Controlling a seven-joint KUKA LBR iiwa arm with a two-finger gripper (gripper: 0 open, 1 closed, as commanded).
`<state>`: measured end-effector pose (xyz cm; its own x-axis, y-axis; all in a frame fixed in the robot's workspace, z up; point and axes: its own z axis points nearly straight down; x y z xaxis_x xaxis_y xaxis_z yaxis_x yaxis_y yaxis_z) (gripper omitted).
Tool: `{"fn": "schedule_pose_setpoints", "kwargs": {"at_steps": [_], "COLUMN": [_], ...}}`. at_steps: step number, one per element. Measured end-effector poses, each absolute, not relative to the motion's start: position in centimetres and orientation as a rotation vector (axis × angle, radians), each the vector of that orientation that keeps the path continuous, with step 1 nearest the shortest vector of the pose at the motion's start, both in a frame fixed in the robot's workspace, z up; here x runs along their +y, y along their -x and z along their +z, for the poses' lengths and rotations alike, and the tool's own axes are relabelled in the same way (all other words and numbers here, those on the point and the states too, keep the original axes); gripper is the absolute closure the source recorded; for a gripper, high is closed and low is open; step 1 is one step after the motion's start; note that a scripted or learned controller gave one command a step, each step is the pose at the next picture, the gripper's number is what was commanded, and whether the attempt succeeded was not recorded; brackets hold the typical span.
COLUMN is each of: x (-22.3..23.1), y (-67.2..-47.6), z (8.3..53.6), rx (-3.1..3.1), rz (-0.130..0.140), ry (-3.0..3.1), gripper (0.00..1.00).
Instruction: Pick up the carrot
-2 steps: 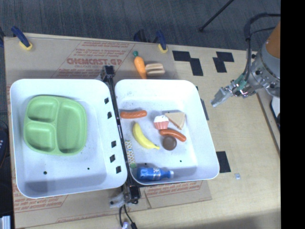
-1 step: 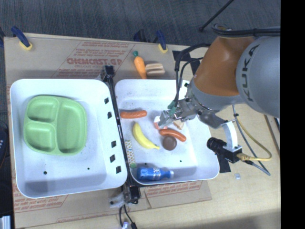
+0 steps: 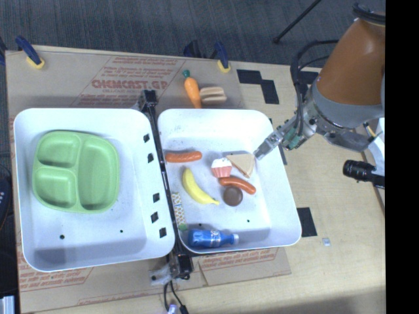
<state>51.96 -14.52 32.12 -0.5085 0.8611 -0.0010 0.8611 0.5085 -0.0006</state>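
Observation:
The carrot, orange with a green top, lies on the cardboard behind the right bin, outside both bins. It rests just left of a small burger bun. My gripper hangs over the right bin's right side, near its rim and close to a sandwich wedge. It is well to the right of the carrot and nearer the camera, and nothing shows in its grasp.
The right bin holds a sausage, a banana, a cupcake, a second sausage, a brown ball and a blue bottle. A green divided plate sits in the left bin. Blue clamps pin the cardboard's far edge.

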Motion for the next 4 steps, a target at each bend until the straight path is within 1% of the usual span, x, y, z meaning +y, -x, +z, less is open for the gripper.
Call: {"fn": "schedule_pose_setpoints", "kwargs": {"at_steps": [1,2,3,4], "x": [-8.2,-12.2,-7.3,-4.9], "y": [-50.3,-49.2,-47.7,-47.6], "z": [25.2,35.1,23.6,19.1], "rx": [2.584,2.505,2.549,2.584], "rz": [-0.002,-0.001,-0.003,-0.004], "ry": [-1.793,-1.895,-1.844,-1.796], "gripper": [1.0,1.0,1.0,1.0]}}
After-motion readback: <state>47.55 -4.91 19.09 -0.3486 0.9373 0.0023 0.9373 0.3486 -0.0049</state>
